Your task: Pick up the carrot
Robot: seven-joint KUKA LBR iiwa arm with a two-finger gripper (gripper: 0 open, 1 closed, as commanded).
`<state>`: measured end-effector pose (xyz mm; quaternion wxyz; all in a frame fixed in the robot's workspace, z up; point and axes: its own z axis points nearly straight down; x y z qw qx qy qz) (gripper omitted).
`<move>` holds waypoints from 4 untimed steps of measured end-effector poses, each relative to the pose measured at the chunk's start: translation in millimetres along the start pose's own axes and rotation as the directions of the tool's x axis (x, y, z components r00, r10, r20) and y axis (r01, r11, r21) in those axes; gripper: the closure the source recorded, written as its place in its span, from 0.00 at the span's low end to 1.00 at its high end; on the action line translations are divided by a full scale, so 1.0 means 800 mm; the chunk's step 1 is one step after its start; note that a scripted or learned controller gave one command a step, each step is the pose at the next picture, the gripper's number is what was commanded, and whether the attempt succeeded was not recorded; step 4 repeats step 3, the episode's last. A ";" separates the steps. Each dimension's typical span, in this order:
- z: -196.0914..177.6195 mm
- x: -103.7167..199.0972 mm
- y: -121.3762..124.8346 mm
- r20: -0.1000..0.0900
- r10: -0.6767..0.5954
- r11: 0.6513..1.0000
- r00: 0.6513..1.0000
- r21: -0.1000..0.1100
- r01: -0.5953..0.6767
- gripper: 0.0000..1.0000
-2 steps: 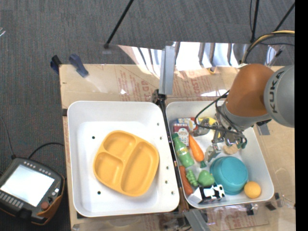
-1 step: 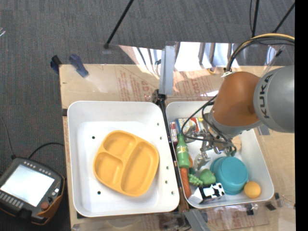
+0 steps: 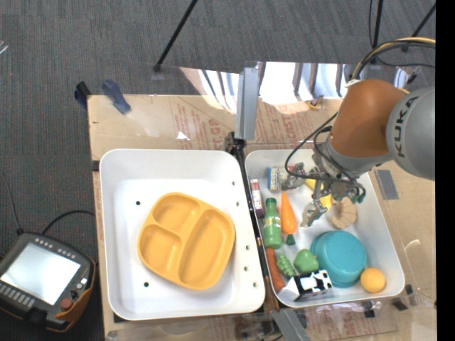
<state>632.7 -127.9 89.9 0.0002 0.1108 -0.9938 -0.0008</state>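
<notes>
Carrot point(image 3: 287, 214): lies just left of gripper point(image 3: 313, 212), jaws' spread cannot be told. Risk: green bottle point(image 3: 271, 224) alongside blocks a finger; grasp slips.

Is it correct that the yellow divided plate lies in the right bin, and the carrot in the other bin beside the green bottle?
Not quite. The camera view shows the yellow divided plate in the left bin; the carrot and green bottle are in the right bin.

Place: a robot lab.
Signs: KUKA arm point(image 3: 384, 130), teach pendant point(image 3: 44, 279) on grey carpet, tripod legs point(image 3: 181, 21), cardboard-covered bench point(image 3: 153, 116).
</notes>
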 end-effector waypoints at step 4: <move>-0.177 0.067 0.072 0.016 0.301 0.954 0.954 0.001 -0.301 1.00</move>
